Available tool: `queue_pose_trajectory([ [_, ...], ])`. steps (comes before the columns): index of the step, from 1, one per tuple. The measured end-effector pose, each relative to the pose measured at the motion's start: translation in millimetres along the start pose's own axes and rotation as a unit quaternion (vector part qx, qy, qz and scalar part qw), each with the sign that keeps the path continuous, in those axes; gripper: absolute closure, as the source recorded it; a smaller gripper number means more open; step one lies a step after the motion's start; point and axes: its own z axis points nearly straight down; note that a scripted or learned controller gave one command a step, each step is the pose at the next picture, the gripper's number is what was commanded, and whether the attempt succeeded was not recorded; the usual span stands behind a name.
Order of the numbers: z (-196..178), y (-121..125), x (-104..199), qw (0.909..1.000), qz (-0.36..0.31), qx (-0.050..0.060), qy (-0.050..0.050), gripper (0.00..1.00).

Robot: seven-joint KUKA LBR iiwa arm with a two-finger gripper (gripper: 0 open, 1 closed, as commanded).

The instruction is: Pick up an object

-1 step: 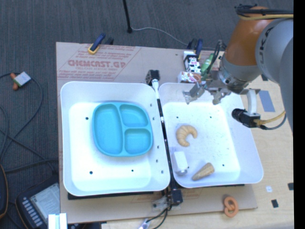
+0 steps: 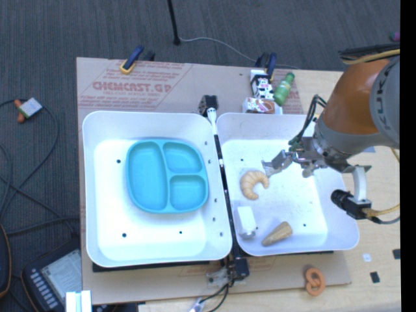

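Print I can read from here
"CHEMCAST GP" in red letters, repeated, on the brown paper-faced board (image 2: 149, 83) beneath my bins.

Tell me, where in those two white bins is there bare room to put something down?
Left bin: a bare band of floor rings the blue plate, widest along the near side. Right bin: bare floor at the far side, behind the croissant. It is crowded near the divider, where croissant, white block and cone lie, with the gripper above.
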Motion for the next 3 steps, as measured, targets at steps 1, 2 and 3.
queue_pose_trajectory([
  [1, 88.4, 47.4, 4.9, 1.0, 0.0, -0.009, -0.001, 0.0],
  [2, 78.9, 47.7, 5.9, 1.0, 0.0, -0.009, -0.001, 1.0],
  [3, 54.2, 92.9, -1.1, 1.0, -0.001, -0.002, 0.0, 1.0],
])
